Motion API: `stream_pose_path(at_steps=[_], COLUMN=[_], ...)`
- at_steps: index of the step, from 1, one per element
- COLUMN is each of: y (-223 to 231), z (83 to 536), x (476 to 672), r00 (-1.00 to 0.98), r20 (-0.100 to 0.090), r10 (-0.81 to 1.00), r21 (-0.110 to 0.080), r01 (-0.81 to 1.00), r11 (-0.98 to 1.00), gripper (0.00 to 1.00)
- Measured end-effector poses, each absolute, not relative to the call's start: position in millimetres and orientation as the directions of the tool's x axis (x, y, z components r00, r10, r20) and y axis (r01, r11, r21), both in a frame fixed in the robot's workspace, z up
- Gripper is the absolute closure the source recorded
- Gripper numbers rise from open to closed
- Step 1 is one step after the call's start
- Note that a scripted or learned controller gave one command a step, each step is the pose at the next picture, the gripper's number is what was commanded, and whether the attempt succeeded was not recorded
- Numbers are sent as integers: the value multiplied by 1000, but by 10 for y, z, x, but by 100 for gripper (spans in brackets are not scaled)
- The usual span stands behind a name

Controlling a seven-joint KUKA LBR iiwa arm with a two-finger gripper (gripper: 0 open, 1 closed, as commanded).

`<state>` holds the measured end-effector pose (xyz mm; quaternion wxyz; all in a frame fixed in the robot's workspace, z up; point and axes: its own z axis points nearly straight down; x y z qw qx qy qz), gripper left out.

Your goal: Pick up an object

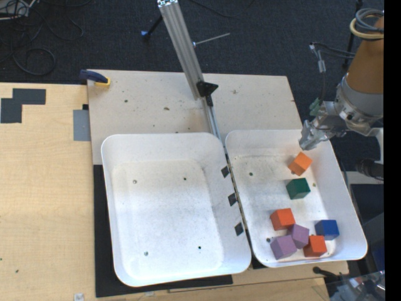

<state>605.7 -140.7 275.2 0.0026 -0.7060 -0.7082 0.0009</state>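
My gripper (308, 140) hangs over the far right corner of the right bin (353, 207), pointing down and to the left. An orange block (300, 163) lies tilted on the bin floor just below and in front of the gripper tip, and I cannot tell whether they touch. A dark green cube (298, 187) sits a little nearer the camera. Closer still lie a red-orange cube (282, 218), two purple blocks (299, 234) (283, 246), a blue cube (326, 228) and a small orange-red block (316, 246), bunched at the bin's near right corner.
The left bin (108, 168) stands beside the right one, joined by black clips (232, 199). A slanted aluminium bar (183, 46) rises behind the bins. A blue-and-yellow tool (95, 77) lies at the bench's far left corner.
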Motion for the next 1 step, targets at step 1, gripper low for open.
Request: stream_pose_path(at_steps=[1], y=[-916], z=[2582], x=[5818], r00=[-3], r20=[3], r10=[1000], r21=[-6], r01=[1000], r11=[3], gripper=[100])
